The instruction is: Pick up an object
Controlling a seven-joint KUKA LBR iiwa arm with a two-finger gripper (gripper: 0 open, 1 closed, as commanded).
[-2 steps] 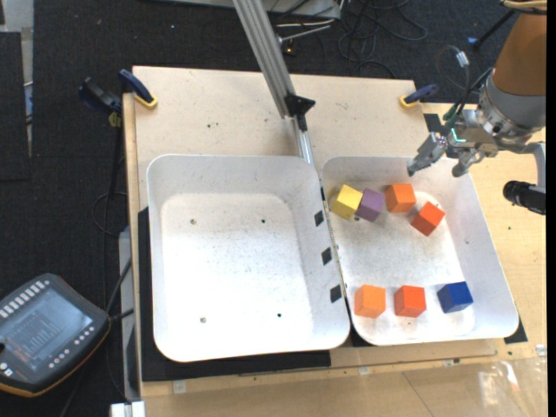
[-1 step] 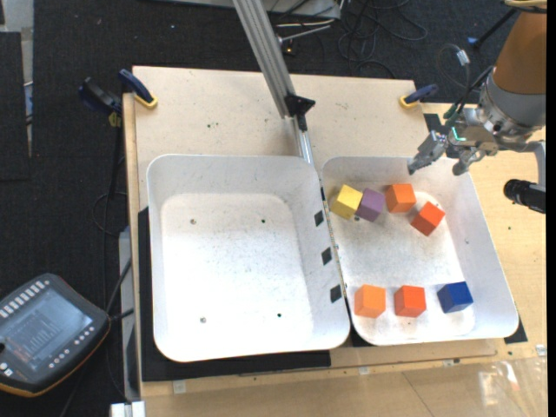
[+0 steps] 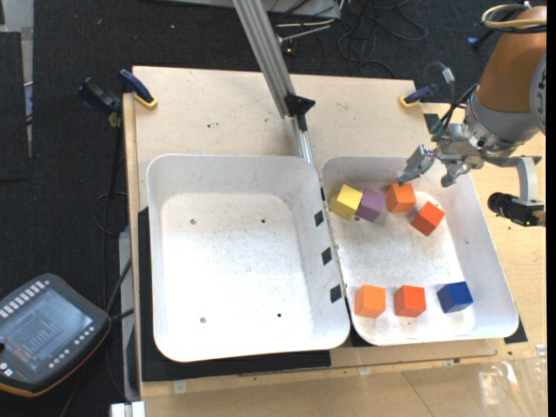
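Nearest of all, off the bench at the near left corner: grey teach pendant (image 3: 43,333), no part in the job. Next inward, ranged along the near wall of the right bin (image 3: 488,243): amber cube (image 3: 370,301), red cube (image 3: 410,301), blue cube (image 3: 454,296), each a little apart from its neighbour. Farther back in that same bin: yellow cube (image 3: 347,201) touching purple cube (image 3: 371,205), then orange cube (image 3: 400,197) just beside the purple one, then tilted red-orange cube (image 3: 426,218) slightly nearer and to the right. Alongside on the left, meeting the right bin at the middle edge: left bin (image 3: 158,181). Poised over the far right part of the right bin: gripper (image 3: 433,172), claw spread wide, nothing between the fingers, left fingertip close above the far edge of the orange cube. Every cube lying on the bin floor, none raised. Judged as barely begun: arm brought near a likely target, probably the orange cube or the tilted red-orange cube, but no grasp and no lift to show for it. Left to do, by this reading: centre over one cube, descend around it, close, raise clear. Worth noting as a risk: tight crowding of the far cluster, so little room for a finger between orange and purple.
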